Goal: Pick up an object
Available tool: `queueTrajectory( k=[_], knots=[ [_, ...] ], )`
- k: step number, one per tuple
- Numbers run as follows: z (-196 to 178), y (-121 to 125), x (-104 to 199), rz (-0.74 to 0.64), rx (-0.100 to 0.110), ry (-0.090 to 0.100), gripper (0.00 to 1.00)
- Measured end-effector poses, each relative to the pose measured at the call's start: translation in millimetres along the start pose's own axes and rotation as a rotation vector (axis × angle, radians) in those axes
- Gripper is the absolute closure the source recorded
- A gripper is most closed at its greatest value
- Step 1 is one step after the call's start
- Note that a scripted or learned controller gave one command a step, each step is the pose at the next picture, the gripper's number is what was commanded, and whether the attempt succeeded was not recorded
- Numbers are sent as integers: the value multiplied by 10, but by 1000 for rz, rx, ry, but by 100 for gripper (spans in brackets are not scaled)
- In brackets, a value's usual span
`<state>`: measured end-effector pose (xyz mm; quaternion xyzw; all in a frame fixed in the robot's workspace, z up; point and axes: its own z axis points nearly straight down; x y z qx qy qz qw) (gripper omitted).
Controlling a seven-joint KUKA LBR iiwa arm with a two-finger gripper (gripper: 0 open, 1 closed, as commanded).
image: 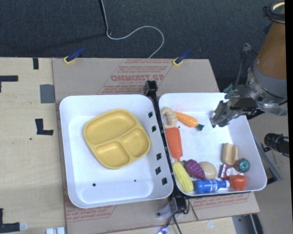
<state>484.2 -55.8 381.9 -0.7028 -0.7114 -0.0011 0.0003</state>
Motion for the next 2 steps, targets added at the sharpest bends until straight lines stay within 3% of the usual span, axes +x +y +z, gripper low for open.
queueTrajectory(
  k=[1,2],
  knots=[
    [301,0,994,0,6,0,100],
    [-66,6,826,11,-1,-2,100]
  ],
)
